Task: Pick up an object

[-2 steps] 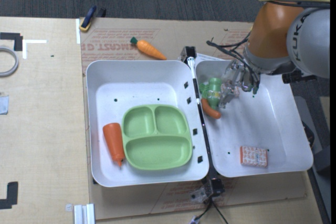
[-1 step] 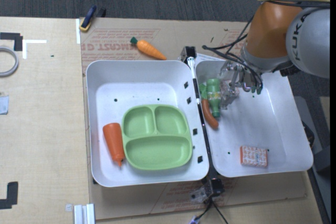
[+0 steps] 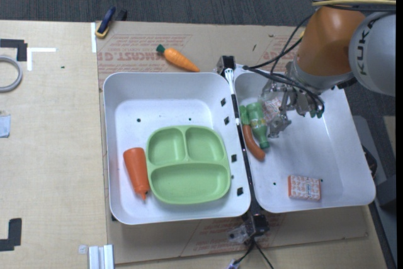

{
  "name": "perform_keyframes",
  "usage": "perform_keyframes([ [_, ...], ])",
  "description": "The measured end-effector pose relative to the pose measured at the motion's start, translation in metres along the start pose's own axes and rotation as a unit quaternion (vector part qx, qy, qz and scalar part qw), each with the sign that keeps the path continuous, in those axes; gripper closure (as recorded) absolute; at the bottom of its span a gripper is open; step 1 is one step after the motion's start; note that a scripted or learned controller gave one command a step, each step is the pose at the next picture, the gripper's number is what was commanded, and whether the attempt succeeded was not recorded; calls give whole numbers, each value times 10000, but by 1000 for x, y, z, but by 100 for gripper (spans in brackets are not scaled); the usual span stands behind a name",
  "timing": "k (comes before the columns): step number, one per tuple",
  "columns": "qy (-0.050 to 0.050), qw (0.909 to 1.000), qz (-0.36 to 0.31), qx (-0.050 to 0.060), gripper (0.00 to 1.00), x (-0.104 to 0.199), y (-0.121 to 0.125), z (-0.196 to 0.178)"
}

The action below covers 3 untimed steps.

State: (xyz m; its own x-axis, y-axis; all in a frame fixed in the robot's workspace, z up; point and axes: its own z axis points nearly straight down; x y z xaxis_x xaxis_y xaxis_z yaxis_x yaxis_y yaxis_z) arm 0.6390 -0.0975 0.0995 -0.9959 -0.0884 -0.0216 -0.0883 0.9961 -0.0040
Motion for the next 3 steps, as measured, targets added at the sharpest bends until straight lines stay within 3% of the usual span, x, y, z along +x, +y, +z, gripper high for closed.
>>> perform_keyframes([
  [1,-7,9523,3053,9,0,54,8,-1],
  [2,-50,9519,3064,54,100,53,2,-12],
  [3,90,8913,4532,31,100,107,42,-95],
])
